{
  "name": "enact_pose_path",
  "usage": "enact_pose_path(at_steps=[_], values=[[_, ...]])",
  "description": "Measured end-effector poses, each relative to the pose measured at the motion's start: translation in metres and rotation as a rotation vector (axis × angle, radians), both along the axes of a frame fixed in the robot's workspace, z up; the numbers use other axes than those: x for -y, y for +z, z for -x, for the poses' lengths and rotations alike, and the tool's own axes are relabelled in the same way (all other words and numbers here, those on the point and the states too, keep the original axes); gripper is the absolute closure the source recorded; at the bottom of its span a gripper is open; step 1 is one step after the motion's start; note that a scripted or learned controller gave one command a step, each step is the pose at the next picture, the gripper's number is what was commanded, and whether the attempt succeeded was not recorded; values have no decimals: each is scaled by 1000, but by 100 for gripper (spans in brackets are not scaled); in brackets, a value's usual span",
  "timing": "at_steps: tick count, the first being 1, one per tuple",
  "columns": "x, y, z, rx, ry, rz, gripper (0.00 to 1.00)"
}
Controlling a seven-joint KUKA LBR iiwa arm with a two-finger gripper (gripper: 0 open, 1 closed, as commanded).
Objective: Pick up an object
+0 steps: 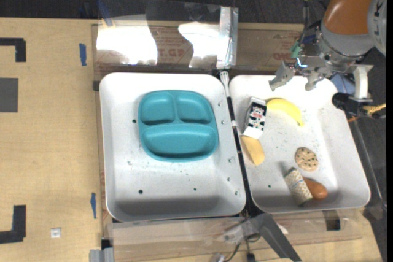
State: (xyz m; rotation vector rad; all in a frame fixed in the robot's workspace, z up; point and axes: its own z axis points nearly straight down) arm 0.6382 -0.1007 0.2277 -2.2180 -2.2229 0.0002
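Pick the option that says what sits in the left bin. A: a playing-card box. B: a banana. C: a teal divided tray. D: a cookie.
C: the teal divided tray lies alone in the left bin, while the banana, the cookie and the card box are all in the right bin.

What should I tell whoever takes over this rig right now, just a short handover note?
Gripper: open, holding nothing, above the far edge of the right bin.
Right bin holds a banana, a small printed box, a tan wedge, a cookie, a cork-like cylinder and an orange piece.
Left bin holds a teal divided tray.
Done: nothing picked yet.
Left: descend, grasp one object, lift. The banana looks nearest.
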Motion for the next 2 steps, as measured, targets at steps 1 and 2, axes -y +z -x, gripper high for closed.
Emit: enact_pose_path(at_steps=[1,2], values=[[45,-126,-6,8,-36,4,0],[78,-141,36,2,189,1,0]])
